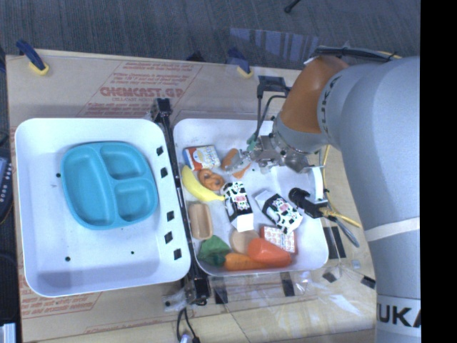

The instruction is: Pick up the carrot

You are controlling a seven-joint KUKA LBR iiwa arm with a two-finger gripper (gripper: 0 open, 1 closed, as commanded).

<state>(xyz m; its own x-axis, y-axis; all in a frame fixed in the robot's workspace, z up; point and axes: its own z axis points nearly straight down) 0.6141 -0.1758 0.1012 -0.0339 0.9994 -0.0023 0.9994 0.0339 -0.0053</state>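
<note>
The carrot (240,262) is orange with a green leafy top (213,250). It lies flat along the near edge of the right bin (319,252), beside a red-orange pepper-like piece (269,251). My gripper (253,151) hangs over the far part of the same bin, well away from the carrot and close to a small brown food item (230,158). The arm's wrist covers the fingers from above.
The right bin is crowded: a banana (199,186), a snack box (204,155), two cow-print cartons (238,200) (283,213), a bun (201,221) and a red packet (280,239). The left bin (36,213) holds a blue divided plate (109,184).
</note>
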